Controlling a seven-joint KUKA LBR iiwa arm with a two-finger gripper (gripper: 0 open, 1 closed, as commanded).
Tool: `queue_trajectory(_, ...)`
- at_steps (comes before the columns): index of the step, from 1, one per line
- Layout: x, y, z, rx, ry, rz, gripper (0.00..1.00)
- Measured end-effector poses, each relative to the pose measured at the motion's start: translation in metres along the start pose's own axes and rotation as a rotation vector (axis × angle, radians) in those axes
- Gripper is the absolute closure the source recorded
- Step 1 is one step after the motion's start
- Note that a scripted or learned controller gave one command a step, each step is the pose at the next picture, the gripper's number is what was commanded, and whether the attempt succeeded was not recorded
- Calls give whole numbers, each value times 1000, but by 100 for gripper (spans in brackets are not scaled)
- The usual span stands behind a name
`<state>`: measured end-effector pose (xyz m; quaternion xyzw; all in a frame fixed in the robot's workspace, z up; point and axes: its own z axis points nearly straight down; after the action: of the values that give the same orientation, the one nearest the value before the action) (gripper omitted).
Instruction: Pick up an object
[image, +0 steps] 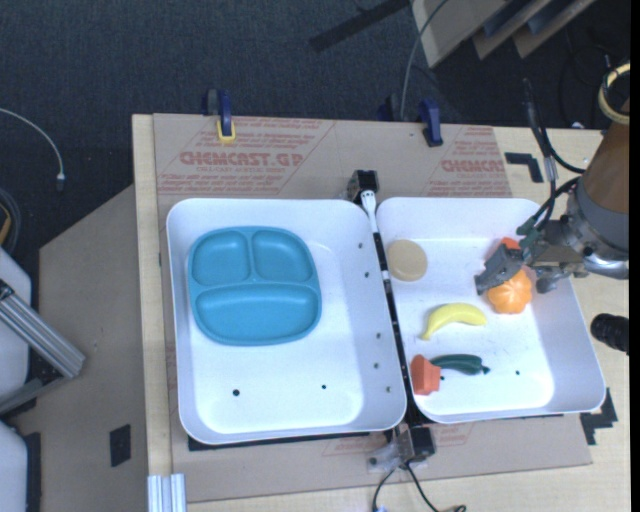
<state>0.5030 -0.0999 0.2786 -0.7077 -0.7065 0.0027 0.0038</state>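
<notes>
Fingers (500, 268) of mine hang low over the right bin (560, 395), at its far right part, my gripper (503, 272) just above the orange fruit (511, 295) and overlapping its far left edge. How far apart they stand I cannot tell, and nothing shows clearly between them. The orange fruit rests on the bin floor. Left of it and nearer lies a yellow banana (452, 319), and nearer again a dark green pepper (460, 364) beside a small red-orange piece (426, 376) at the bin's near left. A round tan cookie (407, 260) sits at the far left. The left bin (260, 400) holds a blue divided plate (255, 285).
</notes>
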Motion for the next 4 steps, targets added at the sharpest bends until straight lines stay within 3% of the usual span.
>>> queue_trajectory(1, 0, 2, -4, -9, -1, -2, 0)
queue_trajectory(3, 16, 12, 96, -2, 1, -2, 0)
queue_trajectory(4, 8, 10, 155, -1, 0, 0, 0)
